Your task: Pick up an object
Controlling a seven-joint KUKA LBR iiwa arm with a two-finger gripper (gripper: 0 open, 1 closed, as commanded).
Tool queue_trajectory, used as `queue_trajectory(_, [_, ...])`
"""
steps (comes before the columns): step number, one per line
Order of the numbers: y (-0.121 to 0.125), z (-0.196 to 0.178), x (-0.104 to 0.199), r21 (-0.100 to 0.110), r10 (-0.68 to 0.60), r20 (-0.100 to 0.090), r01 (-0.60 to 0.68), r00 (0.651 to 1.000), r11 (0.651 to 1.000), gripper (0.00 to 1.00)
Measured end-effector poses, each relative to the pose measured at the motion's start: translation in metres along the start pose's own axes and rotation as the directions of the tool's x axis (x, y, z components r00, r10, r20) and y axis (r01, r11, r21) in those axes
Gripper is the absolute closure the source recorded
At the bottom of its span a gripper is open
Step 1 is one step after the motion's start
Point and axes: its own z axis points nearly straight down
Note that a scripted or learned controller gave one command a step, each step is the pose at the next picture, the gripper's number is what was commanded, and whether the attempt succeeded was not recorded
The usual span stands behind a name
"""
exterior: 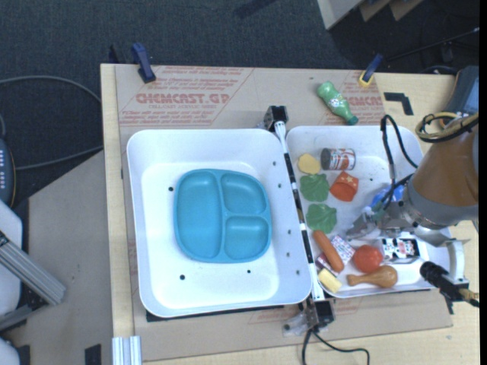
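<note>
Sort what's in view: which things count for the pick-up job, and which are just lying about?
Job: gripper low in the right white bin; near it a round red tomato toy, tan drumstick toy, orange carrot toy.

Lying about: blue divided plastic plate in the left white bin; green bottle toy on the bench.

Light falls evenly from above, bright on the bench point(228, 90) and the two white bins, whose floors look almost washed out. The left bin point(152, 204) shows soft glare along its rim and a faint shadow around the blue plate point(222, 215). The dark floor point(61, 21) beyond the bench stays dim. Focus is slightly soft throughout, small things look grainy, and the arm point(449, 181) casts only a weak shadow.
</note>
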Motion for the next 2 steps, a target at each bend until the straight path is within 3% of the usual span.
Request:
queue_trajectory(1, [0.069, 0.002, 0.029, -0.002, -0.002, 0.001, 0.002, 1.000, 1.000, 0.00])
queue_trajectory(2, [0.112, -0.024, 0.052, -0.003, -0.002, 0.001, 0.002, 1.000, 1.000, 0.00])
